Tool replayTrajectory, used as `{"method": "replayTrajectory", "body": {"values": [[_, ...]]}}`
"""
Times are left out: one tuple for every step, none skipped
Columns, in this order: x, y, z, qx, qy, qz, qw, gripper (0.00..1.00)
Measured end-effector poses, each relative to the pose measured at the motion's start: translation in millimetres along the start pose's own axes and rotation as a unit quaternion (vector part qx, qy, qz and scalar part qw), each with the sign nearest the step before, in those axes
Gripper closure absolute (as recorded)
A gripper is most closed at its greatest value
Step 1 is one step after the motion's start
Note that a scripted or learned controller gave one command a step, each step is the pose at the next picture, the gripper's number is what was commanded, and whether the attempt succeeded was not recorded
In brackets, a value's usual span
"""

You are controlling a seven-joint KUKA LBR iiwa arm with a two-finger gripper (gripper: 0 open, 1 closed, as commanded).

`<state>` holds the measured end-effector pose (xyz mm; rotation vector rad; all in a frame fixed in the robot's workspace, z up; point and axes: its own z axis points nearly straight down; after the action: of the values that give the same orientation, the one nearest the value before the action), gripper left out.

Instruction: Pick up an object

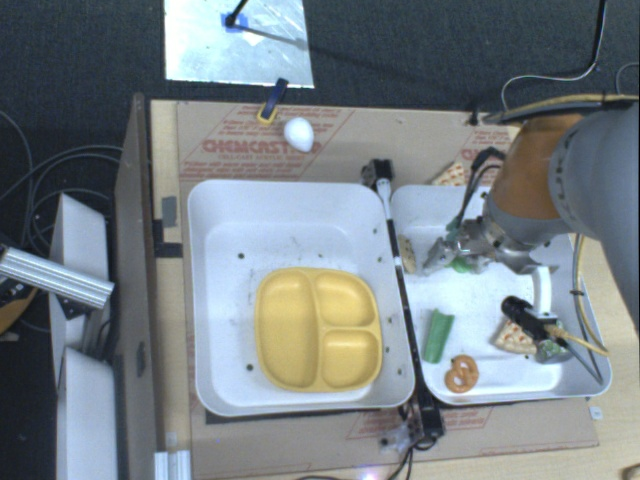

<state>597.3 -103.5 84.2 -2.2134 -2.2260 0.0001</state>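
Gripper [452,254] of mine sits in the right bin [500,393] near the green block [437,335]; parted or closed, I cannot tell.

The left shallow white bin [290,213] is largely taken up by a yellow three-compartment plastic plate [318,328] at its lower middle. Bare floor stays open along the bin's upper edge and down its left side.

In the right shallow white bin [480,393], the grey arm with an orange band [560,183] reaches in from the frame's right and blocks the upper half, with its gripper [448,255] low near the upper left corner. Below it, a green rectangular block [437,335] lies near the left wall, with a brown pretzel [461,374] just beside it. A pale square cracker [512,338] sits further right, and open floor separates block and cracker.
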Motion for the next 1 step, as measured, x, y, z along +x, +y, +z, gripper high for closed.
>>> {"method": "replayTrajectory", "body": {"values": [[-31.0, 45.0, -1.6, -0.005, -0.002, 0.001, 1.0, 0.0]]}}
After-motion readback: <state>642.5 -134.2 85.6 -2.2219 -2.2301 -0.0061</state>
